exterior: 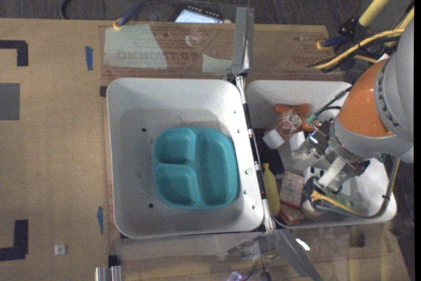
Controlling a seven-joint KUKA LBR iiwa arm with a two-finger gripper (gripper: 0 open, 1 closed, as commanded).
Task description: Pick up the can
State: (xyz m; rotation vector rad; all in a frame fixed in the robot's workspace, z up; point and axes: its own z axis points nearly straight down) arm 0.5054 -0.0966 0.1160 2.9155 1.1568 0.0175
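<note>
The arm's pincer [322, 184] hangs low over the right bin [368, 217], toward its 6 o'clock edge; whether it is spread or pressed together I cannot tell. The clutter around it includes a yellow piece [270, 184] at 9 o'clock of the pincer, a reddish packet [291, 189] beside that and an orange item [291, 108] at 11 o'clock. I cannot pick out the can among them. The left bin [125, 141] holds a teal divided tray [195, 168]. Faint print on the cardboard bench [52, 141] is unreadable.
</note>
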